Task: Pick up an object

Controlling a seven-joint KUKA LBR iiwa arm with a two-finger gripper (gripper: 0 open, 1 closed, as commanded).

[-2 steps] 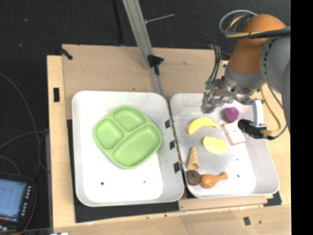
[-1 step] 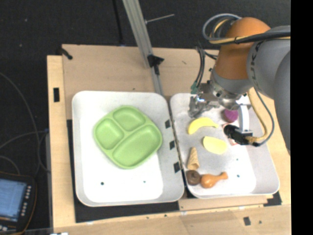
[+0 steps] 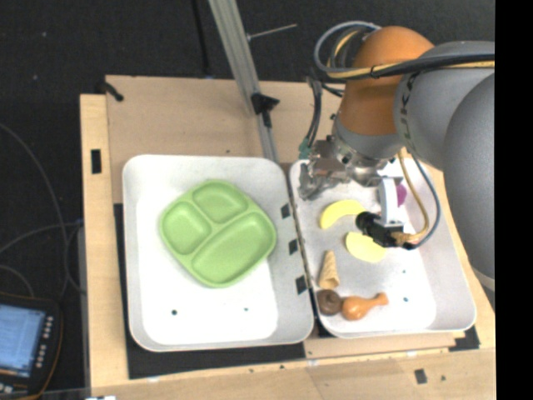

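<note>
Gripper (image 3: 321, 176) low, arm bent over

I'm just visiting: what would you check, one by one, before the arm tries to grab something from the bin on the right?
1. Things to pick lie in the right bin: banana, yellow slice, cone, orange pear-like toy. Ok.
2. Gripper above that bin, at its upper left corner. Ok.
3. Gripper over one item: not ok, it is up-left of the banana.
4. Fingers open or shut: cannot tell.
5. Green divided plate in the left bin, out of the way. Ok.
</note>
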